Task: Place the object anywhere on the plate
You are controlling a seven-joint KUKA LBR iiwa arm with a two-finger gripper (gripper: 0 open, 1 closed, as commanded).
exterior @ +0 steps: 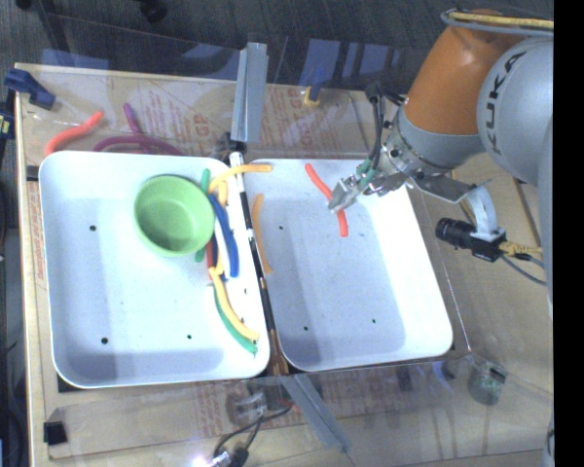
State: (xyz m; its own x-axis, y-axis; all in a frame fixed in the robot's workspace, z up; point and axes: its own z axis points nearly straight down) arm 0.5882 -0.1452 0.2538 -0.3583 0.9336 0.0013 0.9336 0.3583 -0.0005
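Observation:
A green plate point(175, 214) sits in the upper middle of the left bin point(97, 300). In the right bin point(370, 300) a thin red stick point(316, 178) lies at a slant near the bin's back edge. Its upper end shows to the left of my gripper point(343, 196) and its lower end point(344, 225) shows just below it. The gripper tip covers the stick's middle, so whether it grips the stick is hidden. The gripper is well to the right of the plate, across the divider between the bins.
Several coloured strips, yellow point(232, 311), blue point(230, 241), green and red, lie along the left bin's right wall next to the plate. An orange strip point(257, 224) lies by the right bin's left wall. A purple loop point(136, 145) lies behind the left bin.

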